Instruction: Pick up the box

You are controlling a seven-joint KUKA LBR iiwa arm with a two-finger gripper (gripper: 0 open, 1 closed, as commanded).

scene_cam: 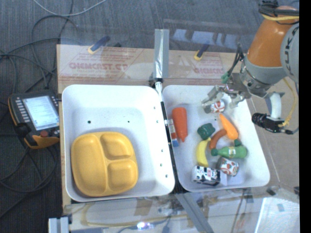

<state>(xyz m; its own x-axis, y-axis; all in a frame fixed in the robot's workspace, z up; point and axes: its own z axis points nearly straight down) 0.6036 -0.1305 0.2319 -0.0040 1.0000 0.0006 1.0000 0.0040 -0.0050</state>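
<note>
The box (206, 174) is small, white with black patches, and lies at the near edge of the right bin (187, 181). Beside it on the right rests a red and white can (228, 167). My gripper (222, 99) hangs over the far part of the same bin, well away from the box. Its fingers (209, 101) are spread open. A small red and white thing (219, 106) sits just below them, and nothing is gripped.
The right bin also holds an orange bottle (180, 123), a green pepper (206, 130), a carrot (228, 126), a banana (202, 153) and a green bottle (231, 152). A yellow divided plate (104, 163) lies in the left bin (112, 93). A teach pendant (36, 115) sits at far left.
</note>
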